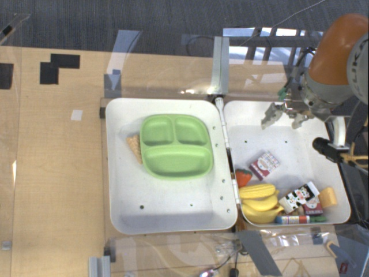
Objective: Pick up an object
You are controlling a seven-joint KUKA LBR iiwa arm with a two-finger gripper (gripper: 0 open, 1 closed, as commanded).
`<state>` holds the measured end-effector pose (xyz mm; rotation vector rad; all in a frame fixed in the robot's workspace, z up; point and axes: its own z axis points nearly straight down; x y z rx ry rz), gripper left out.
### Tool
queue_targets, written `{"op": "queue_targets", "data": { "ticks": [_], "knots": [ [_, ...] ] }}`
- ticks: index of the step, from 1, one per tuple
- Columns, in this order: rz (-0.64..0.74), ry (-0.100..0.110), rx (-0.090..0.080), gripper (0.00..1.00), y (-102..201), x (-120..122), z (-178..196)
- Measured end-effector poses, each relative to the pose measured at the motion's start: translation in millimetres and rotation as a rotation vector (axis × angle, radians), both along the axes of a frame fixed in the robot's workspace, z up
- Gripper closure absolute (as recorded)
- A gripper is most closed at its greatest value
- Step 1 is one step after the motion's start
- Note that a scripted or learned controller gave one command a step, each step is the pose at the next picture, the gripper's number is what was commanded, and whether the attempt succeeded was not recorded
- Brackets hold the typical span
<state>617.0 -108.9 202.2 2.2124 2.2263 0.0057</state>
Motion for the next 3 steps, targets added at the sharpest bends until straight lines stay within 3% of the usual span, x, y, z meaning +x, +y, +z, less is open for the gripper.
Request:
{"op": "queue_targets", "data": {
  "ticks": [1, 2, 3],
  "knots": [
    [-0.012, -0.001, 0.000, 0.00, -7.9, -47.8, -107.6],
    [-0.013, -0.007, 0.000, 1.00, -7.2, -45.4, -95.7],
    [0.347, -0.021, -0.009, 1.00, 22.0, -84.9, -109.2]
  ]
}}
